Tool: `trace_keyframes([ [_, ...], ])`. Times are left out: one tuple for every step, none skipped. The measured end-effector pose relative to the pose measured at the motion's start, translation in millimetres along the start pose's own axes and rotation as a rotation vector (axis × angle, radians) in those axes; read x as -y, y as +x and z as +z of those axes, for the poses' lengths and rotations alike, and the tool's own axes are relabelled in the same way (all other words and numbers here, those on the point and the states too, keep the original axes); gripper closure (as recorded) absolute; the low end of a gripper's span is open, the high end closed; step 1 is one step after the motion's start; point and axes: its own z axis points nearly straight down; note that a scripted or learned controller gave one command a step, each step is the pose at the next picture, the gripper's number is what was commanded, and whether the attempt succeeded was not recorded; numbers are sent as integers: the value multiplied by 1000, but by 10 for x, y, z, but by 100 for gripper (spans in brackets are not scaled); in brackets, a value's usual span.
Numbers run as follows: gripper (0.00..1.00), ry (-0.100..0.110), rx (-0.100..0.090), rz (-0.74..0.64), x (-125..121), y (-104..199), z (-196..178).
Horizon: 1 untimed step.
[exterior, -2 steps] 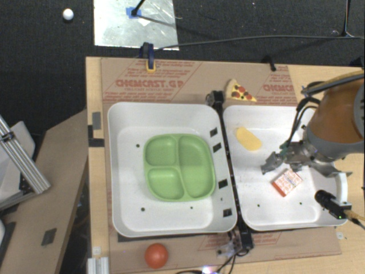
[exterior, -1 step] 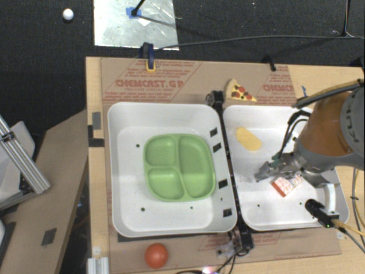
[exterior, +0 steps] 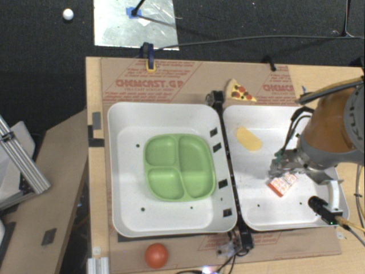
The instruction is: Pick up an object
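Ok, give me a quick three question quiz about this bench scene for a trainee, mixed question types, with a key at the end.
1. True or false: the green divided plate lies in the left bin.
2. Which item lies closest to the gripper in the right bin? A) the yellow piece B) the red and white packet C) the red ball
3. Fill in: the pizza slice toy rests on the cardboard, outside the bins, just beyond the ____ bin.

Key: 1 true; 2 B; 3 right.
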Motion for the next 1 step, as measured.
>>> trace_keyframes([
  [100, 2, -2, -2, 47, 18, -609],
])
